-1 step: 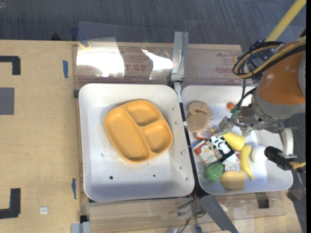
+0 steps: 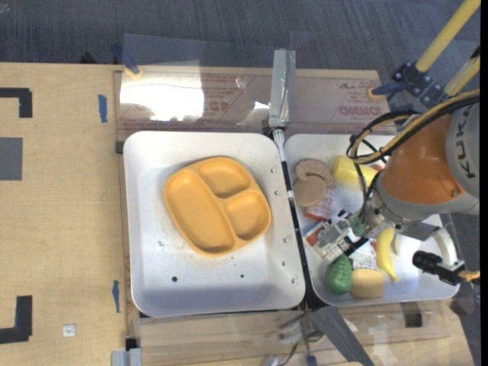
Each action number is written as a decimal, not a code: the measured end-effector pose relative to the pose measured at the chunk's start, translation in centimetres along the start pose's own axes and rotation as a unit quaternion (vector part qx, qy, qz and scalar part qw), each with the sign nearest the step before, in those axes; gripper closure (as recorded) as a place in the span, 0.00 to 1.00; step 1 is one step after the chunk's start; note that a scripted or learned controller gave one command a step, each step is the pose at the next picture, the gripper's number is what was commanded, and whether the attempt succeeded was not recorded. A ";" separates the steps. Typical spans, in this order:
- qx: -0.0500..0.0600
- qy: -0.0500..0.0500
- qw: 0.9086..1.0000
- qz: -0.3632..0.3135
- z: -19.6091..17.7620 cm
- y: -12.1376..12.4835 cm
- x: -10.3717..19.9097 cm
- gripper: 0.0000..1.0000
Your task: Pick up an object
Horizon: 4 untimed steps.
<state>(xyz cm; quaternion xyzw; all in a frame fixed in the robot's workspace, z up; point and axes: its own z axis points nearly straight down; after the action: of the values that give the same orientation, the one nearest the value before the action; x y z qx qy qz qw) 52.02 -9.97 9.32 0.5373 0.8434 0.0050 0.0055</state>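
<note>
The right bin (image 2: 320, 294) holds several small items: a round tan disc (image 2: 310, 181), a yellow lemon-like piece (image 2: 349, 171), a yellow banana (image 2: 387, 252), a green rounded piece (image 2: 340, 274), a tan potato-like piece (image 2: 368, 283) and a red-and-white flat packet (image 2: 326, 213). My gripper (image 2: 345, 233) hangs low over the middle of this bin, just above the green piece and left of the banana. The arm's orange band covers the bin's right half. Its tips are too cluttered to read.
The left bin (image 2: 145, 204) carries a yellow divided plate (image 2: 217, 203) with three compartments. A clear plastic wall and a metal post (image 2: 280, 90) stand behind the bins. Cables loop over the arm at the right. Wooden bench surface lies to the left.
</note>
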 end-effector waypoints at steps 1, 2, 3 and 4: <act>-0.004 -0.002 1.000 0.000 -1.2 0.3 -0.1 1.00; 0.004 0.001 0.987 0.159 -9.2 10.8 2.1 1.00; 0.008 0.002 0.997 0.078 -9.1 8.1 3.7 1.00; 0.008 0.002 0.997 0.079 -9.0 8.1 3.7 0.00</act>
<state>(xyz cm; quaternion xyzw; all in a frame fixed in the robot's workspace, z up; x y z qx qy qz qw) 57.70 -3.22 18.46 0.6019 0.7986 -0.0003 -0.0011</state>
